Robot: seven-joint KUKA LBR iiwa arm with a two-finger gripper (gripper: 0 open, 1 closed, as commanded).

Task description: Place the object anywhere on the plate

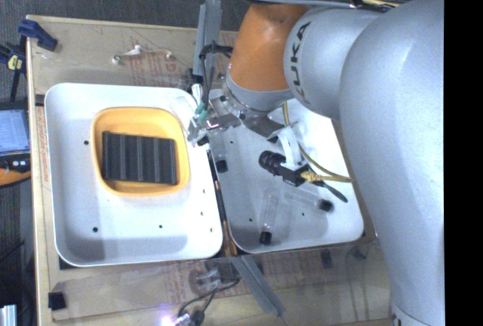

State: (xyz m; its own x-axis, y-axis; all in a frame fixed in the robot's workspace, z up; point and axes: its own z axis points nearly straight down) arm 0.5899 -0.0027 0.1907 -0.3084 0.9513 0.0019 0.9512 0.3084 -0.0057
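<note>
Gripper (202, 119) seen mid frame, over left edge of right bin (249, 204); open or closed cannot be told. Dark ridged block (140, 158) seen lying on yellow plate (136, 118), left of frame. Placing judged done; only arm pull-back judged left.

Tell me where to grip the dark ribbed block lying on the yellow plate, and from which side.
Take the dark ribbed block by its two long edges, across the shorter width, coming straight down from above. It lies flat in the yellow plate, whose raised rim would probably block a sideways approach. The gripper hangs just beyond the plate's edge.
</note>
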